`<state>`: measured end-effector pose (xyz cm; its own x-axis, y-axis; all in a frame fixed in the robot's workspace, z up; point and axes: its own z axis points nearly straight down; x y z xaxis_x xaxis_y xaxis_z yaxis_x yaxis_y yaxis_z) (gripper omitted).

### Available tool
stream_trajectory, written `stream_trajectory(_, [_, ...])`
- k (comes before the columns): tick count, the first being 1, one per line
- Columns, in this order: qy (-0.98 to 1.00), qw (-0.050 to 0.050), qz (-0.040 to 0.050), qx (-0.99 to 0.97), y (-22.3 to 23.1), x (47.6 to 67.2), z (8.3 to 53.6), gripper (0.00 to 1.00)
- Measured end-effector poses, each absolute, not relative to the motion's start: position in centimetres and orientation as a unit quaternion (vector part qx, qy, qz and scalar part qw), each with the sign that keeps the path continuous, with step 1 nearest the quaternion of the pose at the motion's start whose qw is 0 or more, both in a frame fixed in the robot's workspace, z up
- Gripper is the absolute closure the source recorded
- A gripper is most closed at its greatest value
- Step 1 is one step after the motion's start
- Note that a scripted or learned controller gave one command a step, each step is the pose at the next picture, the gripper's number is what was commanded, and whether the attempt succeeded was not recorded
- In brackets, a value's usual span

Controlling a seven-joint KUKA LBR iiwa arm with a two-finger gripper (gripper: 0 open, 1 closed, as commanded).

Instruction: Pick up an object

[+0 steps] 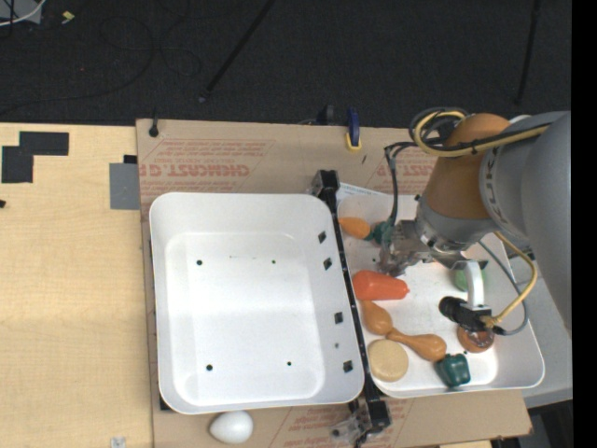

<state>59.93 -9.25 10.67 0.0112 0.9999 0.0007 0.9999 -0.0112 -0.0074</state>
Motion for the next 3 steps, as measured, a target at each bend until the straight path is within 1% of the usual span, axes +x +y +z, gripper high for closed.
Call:
stream_trajectory(1, [-0.702,0.004,0.0028,-0.713,-9.4,59.9,11.6,1.0])
stream_trajectory(2, [-0.709,-0.002,-0.003,-0.705,-2.8,63.6,19.3,1.0])
stream_trajectory(3, [-0.709,0.002,-0.0005,-0.705,4.5,64.4,18.7,1.0])
